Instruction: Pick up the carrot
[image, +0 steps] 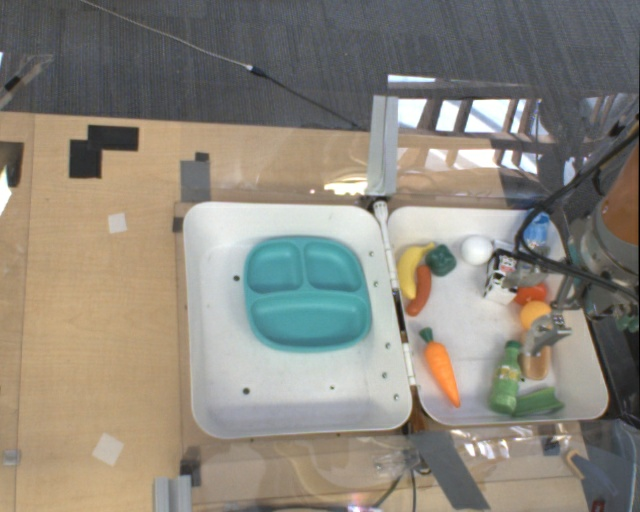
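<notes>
The carrot (441, 369) lies in the right bin (470, 412) (leafy end toward the banana (409, 270)), well apart from the pincer (545, 335), whose opening cannot be told.

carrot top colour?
Green leafy top on the orange toy carrot, lying in the right white bin; clearest in the camera view.

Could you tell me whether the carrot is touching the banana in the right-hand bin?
Apart. The camera view shows bare white bin floor between the carrot and the banana, which lies higher up against the left wall.
</notes>
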